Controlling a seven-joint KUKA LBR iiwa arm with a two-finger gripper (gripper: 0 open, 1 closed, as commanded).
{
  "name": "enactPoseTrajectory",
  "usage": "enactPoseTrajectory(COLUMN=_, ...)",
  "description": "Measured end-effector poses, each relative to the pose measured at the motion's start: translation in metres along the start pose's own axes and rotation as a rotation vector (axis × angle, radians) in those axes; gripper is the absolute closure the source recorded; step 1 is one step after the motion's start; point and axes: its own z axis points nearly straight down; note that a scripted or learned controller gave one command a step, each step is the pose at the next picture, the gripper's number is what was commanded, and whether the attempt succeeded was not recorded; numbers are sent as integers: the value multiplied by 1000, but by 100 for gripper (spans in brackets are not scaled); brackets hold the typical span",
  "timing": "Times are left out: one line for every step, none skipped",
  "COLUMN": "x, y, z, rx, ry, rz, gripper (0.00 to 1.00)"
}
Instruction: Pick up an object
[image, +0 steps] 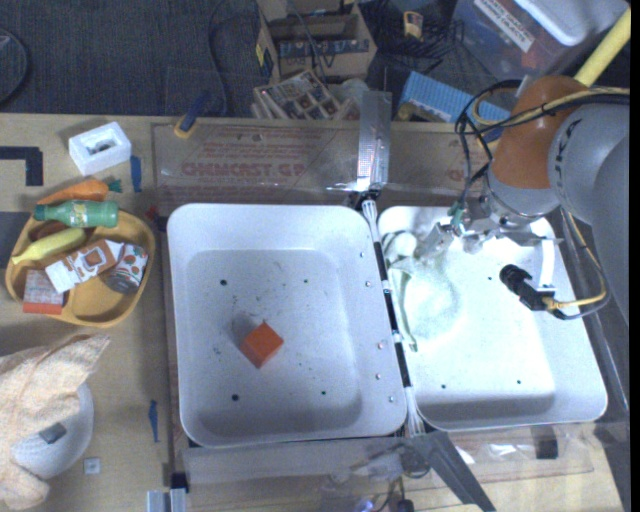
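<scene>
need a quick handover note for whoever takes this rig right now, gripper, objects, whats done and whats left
Gripper: low over the back left corner of the right bin; fingers too blurred to read, nothing seen held.
Objects: orange cube lies on the floor of the left bin, left of centre, well apart from the arm. A pale, roundish item sits in the right bin's back left corner beside the gripper; what it is can't be told.
Done: no pick visible.
Left: grasp an object and lift it clear.

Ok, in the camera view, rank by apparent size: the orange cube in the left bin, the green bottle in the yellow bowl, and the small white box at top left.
Largest to smallest:
1. Green plastic bottle, longest.
2. Small white box and orange cube look alike; the slant makes ranking them unsure.
</scene>
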Motion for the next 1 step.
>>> enactPoseTrajectory(x=-82, y=-14, z=3, rx=9, ry=26, rz=4, gripper=0)
